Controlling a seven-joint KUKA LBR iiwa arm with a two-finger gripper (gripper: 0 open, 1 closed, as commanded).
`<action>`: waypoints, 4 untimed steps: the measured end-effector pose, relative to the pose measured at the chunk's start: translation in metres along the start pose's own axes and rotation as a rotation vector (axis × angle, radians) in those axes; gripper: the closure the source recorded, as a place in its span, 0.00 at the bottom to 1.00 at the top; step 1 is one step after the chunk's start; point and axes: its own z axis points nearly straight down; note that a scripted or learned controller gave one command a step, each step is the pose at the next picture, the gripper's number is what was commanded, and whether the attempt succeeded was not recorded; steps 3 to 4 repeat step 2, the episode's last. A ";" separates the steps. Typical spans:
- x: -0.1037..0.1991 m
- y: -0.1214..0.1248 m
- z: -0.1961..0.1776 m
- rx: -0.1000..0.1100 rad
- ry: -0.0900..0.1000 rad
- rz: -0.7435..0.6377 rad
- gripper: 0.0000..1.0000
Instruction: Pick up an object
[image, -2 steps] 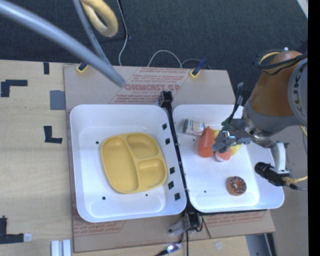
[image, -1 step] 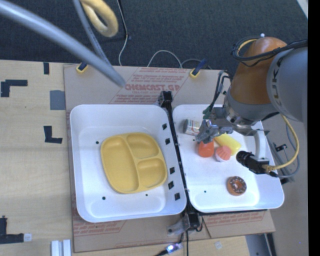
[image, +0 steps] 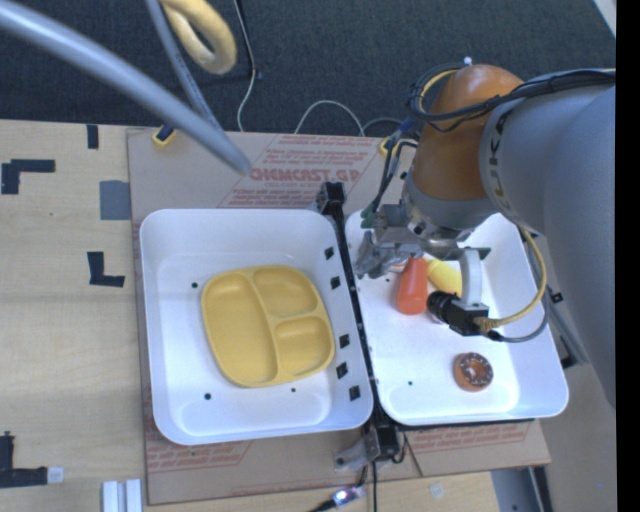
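In the right bin (image: 520, 400) lie an orange carrot-like object (image: 411, 287), a yellow object (image: 445, 272) just right of it, and a brown doughnut (image: 472, 371) nearer the front. My gripper (image: 383, 250) hangs low over the bin's left part, right beside the orange object's upper left end. The grey arm and its orange band (image: 470, 110) cover the bin's back part. A yellow divided plate (image: 268, 323) lies in the left bin (image: 170, 300).
A black divider rail (image: 345, 300) runs between the two bins. A black cable fitting (image: 455, 310) with a yellow wire hangs from the wrist over the right bin. A grey pole (image: 130, 80) crosses the upper left. Cardboard lies under the bins.
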 end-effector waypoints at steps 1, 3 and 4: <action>0.049 0.034 -0.008 -0.003 0.001 -0.001 1.00; 0.093 0.054 -0.012 -0.002 0.001 0.000 1.00; 0.093 0.054 -0.012 -0.002 0.001 0.000 1.00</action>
